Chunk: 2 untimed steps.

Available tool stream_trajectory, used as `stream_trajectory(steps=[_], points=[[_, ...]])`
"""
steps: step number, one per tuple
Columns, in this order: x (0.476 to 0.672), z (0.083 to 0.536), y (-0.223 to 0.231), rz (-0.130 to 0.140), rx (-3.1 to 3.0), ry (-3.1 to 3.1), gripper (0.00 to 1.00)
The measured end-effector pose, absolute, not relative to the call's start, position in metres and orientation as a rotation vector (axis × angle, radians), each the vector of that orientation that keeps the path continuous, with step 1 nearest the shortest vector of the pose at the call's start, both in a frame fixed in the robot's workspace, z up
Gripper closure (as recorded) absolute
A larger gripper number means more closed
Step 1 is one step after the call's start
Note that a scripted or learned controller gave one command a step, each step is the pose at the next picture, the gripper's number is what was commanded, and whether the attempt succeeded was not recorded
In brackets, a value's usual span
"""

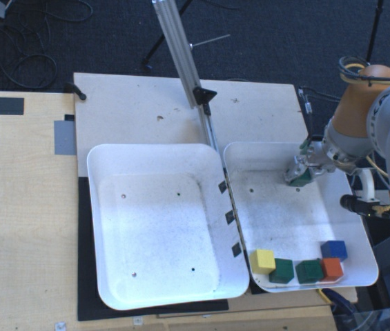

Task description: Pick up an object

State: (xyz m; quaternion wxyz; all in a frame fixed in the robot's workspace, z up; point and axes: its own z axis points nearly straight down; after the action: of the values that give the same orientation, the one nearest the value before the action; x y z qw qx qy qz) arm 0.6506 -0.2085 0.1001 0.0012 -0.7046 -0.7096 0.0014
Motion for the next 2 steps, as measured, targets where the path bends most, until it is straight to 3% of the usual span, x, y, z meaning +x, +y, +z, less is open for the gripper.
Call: stream_trajectory(steps=[1, 2], points=[[0.652, 0.101, -0.208, 0.003, -2.213, -2.228, 1.0], [0.666, 0.198, -0.141, -0.008, -2.217, -2.23, 1.0]])
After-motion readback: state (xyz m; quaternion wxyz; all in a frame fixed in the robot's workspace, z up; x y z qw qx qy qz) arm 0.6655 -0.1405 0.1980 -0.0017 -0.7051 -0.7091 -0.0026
